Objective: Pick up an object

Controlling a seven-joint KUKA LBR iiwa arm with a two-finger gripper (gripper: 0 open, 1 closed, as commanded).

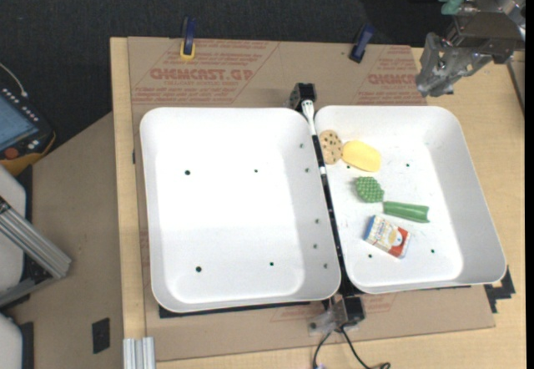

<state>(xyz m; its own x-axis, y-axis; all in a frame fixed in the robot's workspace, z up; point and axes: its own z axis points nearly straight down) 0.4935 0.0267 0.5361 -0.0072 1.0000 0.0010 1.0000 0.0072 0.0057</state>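
The right bin [467,184] holds several small objects near its left side. A tan spotted cookie [330,144] lies next to a yellow lemon-shaped piece [361,156]. Below them sit a bumpy green piece [368,189], a long green pod [405,211] and a small white and orange packet [387,236]. My gripper [437,73] hangs above the bench beyond the right bin's far right corner, apart from all the objects. Nothing shows between its fingers.
The left bin [167,192] stands beside the right one, with a black divider strip [321,184] between them. Blue clamps [188,37] [361,42] hold the brown board at the far edge. A cable [334,342] runs off the front.
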